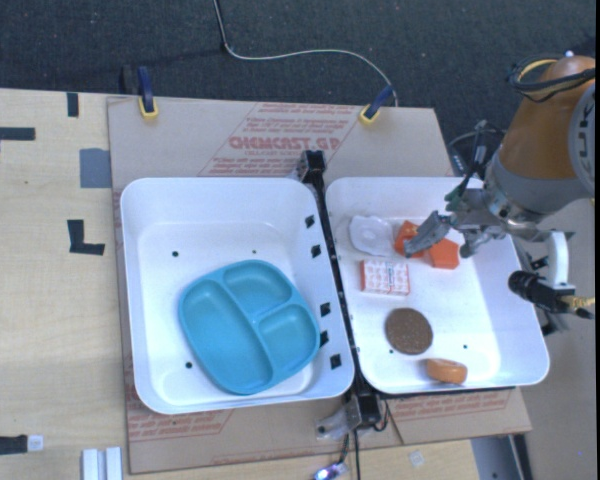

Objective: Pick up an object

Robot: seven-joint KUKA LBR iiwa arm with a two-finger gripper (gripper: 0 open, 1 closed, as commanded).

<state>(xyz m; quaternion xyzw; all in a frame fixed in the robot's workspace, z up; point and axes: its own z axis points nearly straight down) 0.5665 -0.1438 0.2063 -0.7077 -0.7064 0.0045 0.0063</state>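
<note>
Grey arm w/ orange band reaches in from the right; two-finger gripper (pixel 432 236) hangs over the right white bin (pixel 500 353), jaws spread, nothing btwn them. Orange block-like object (pixel 443 256) lies just beside the fingertips. Nearby: clear crumpled plastic piece (pixel 370 234), red-and-white flat packet (pixel 384 277), brown round disc (pixel 409 331), orange oval item (pixel 446 371) near front wall. Left white bin (pixel 145 268) holds a blue divided plastic tray (pixel 247 324).

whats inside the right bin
The right bin holds a clear plastic piece, an orange block, a small printed card, a brown disc and an orange lump. The gripper covers part of the orange block.
</note>
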